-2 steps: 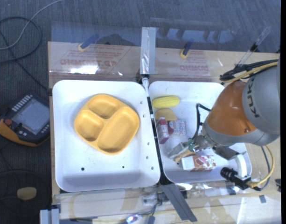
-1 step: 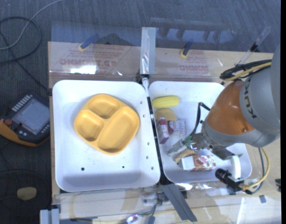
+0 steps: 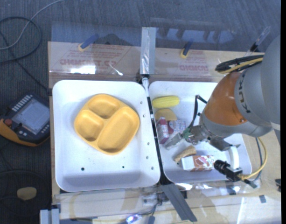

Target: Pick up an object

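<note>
The arm reached into the right bin (image 3: 245,164), its gripper (image 3: 188,135) low among the clutter; whether it was open or closed could not be told. Just beside it lay a red packet (image 3: 163,129), a tan wedge (image 3: 184,153) and a small carton (image 3: 197,162). A yellow corn cob (image 3: 165,101) lay farther back. The left bin (image 3: 63,171) held a yellow divided plate (image 3: 107,123).

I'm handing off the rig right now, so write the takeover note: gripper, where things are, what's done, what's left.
Gripper: low in the right bin, among the pile; nothing visibly held.
Right bin: yellow corn cob at the far left corner, red packet below it, bread piece and red-and-white carton toward the near side.
Left bin: yellow divided plate.
Done: arm reached in.
Left: grasp one object and lift.
</note>
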Robot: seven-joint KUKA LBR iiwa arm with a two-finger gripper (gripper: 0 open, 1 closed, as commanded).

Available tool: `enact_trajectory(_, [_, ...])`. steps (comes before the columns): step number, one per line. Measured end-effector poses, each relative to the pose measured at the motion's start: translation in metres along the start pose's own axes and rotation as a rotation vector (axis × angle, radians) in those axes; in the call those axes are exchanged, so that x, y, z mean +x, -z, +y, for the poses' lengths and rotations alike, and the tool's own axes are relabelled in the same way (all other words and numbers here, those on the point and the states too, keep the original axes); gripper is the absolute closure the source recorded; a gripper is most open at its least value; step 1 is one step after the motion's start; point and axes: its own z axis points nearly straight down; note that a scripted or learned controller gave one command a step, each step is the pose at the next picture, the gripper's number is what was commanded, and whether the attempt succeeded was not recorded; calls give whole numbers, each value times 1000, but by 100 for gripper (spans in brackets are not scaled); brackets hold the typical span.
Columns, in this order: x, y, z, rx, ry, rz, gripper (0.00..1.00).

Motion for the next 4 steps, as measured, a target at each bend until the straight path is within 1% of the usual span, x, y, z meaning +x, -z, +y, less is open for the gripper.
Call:
enact_trajectory(1, [1, 10, 2, -5, 1, 2, 100])
enact_trajectory(2, [1, 10, 2, -4, 1, 2, 0])
enact_trajectory(3, [-15, 0, 62, -1, -107, -2, 0])
enact_trajectory(4, [-16, 9, 63, -1, -106, -6, 100])
